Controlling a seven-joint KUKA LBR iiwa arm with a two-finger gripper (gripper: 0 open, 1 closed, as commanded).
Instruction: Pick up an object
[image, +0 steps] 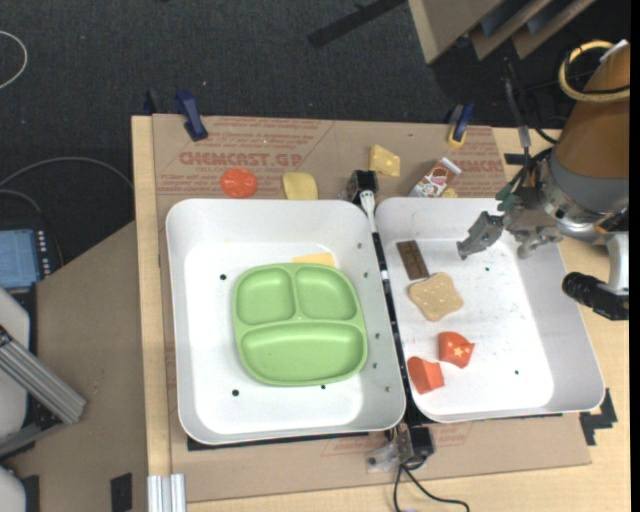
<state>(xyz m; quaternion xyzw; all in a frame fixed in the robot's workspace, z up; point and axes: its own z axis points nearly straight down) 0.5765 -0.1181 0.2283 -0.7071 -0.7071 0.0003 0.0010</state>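
Divided plate (298, 324) in left bin (190, 300); toast (435, 297) in right bin (560, 340).

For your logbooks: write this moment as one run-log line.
tool: over right bin, upper part | holding: nothing seen | toast, brown bar: in bin

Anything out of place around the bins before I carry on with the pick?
Yes. Several items lie on the cardboard behind the bins rather than inside them: an orange piece, a pale yellow piece, a cheese wedge and a small carton, tipped on its side.

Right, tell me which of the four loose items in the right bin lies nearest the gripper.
The dark brown rectangular bar, at the bin's upper left. The tan toast-shaped piece and both red pieces lie farther from the gripper.
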